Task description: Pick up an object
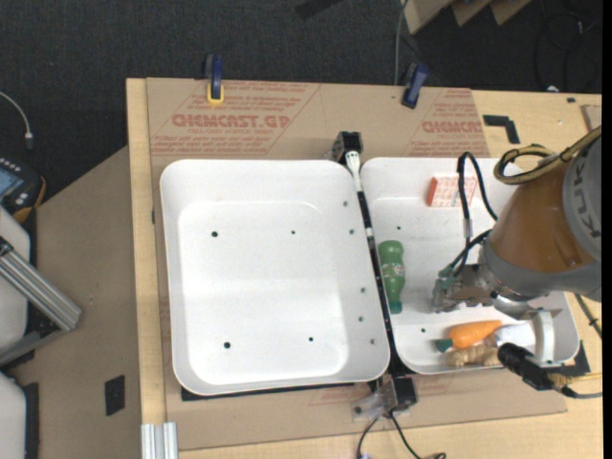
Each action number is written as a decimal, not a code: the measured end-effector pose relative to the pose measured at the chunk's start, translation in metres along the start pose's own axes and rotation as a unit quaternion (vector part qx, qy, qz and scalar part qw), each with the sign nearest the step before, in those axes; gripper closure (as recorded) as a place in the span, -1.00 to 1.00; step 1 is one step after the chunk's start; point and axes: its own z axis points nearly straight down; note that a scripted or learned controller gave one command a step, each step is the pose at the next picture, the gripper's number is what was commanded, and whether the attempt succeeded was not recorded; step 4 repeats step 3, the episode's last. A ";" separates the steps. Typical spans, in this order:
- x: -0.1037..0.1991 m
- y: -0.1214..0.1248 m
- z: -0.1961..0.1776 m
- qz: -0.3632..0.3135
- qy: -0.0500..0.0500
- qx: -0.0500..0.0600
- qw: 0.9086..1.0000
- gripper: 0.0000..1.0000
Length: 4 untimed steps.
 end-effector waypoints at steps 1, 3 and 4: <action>0.047 0.002 -0.151 -0.003 -0.001 -0.003 1.000 1.00; 0.006 0.035 0.007 0.004 -0.005 0.001 1.000 -1.00; 0.006 0.035 0.007 0.004 -0.005 0.001 1.000 -1.00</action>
